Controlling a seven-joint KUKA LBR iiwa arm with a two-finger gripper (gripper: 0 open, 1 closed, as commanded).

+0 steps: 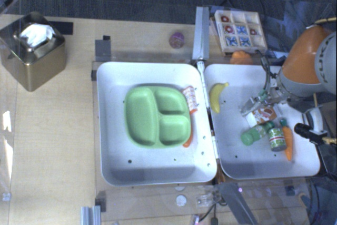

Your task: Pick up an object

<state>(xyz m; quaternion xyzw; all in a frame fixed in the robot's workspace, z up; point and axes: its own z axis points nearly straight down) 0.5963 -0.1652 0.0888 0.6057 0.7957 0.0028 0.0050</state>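
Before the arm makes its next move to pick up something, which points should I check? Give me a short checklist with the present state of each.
1. Gripper is over the right bin: ok.
2. Targets lie near it: a green bottle, a small can and a carrot: ok.
3. Those items are apart enough for a clean grasp: not ok, they are crowded together.
4. Banana lies alone near the bin's left wall: ok.
5. Fingers open: cannot tell.
6. Something already held: cannot tell.
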